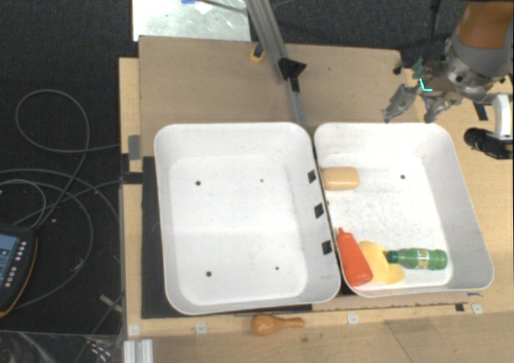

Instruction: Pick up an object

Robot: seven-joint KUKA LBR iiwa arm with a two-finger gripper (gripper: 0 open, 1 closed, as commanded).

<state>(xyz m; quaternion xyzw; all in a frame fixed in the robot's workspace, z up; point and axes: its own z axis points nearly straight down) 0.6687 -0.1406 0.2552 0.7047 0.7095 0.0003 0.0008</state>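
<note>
The right bin point(450, 169) holds a tan bread-like block point(340, 178) against its left wall. Along its front lie a red bottle point(352, 257), a yellow piece point(380, 261) and a green bottle point(418, 258) on its side. My gripper point(414, 106) hangs above the back edge of the right bin, at the view's upper right. Its two fingers are spread apart with nothing between them. It stands well behind and above all the objects.
The left bin point(185, 193) sits beside the right one. A grey pole point(269, 28) slants across the bench behind the bins. A small brown wooden piece point(275, 323) lies on the bench in front of the left bin. Cables trail on the floor at left.
</note>
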